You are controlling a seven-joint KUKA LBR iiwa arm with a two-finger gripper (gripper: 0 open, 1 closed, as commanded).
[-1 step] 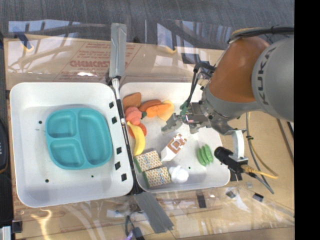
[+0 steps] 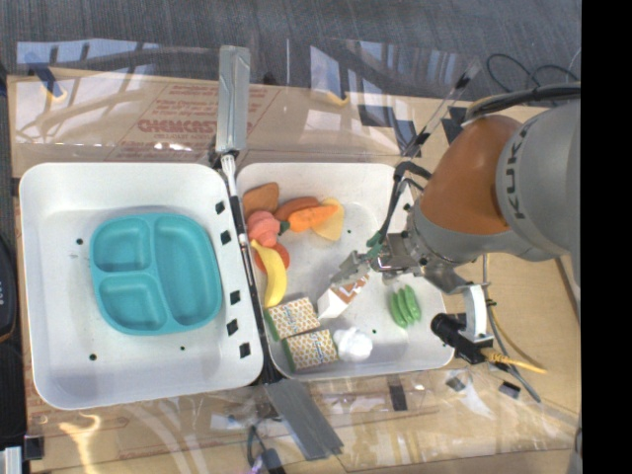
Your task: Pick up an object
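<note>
Currently the grey two-finger gripper hangs low over the right white bin, jaws slightly apart above a small white-and-orange carton mid-bin, gripping nothing. Green pea pod near right wall. Teal divided plastic tray sits centre of left white bin.

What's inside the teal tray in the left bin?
Nothing: the teal tray shows three bare compartments. The left bin floor beneath it is covered.
</note>
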